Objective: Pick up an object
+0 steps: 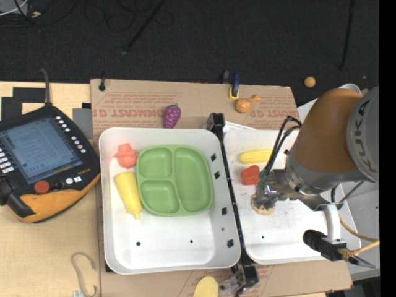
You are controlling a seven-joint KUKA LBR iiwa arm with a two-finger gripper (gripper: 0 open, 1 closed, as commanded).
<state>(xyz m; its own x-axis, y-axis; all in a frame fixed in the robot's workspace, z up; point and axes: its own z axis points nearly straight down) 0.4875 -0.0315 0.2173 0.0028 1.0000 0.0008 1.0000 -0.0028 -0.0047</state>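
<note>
My gripper (pixel 265 198) reaches down into the right bin (pixel 291 246), its tip right over a small tan round object (pixel 264 209) on the bin floor. A red toy (pixel 249 175) lies just up and left of the gripper. A yellow corn cob (pixel 255 156) lies beyond that, near the bin's far side. The arm's grey and orange body hides the bin's right part. In the left bin (pixel 167 246) sit a green divided plate (pixel 174 180), a yellow bottle-shaped toy (pixel 129 192) and a pink toy (pixel 125 156).
Outside the bins lie a purple grape bunch (pixel 172 115), an orange pear-like toy (pixel 246 103), a small orange ball (pixel 309 81) and a yellow toy (pixel 205 286) at the front edge. A teach pendant (pixel 43 159) rests at the left. A black divider (pixel 226 184) separates the bins.
</note>
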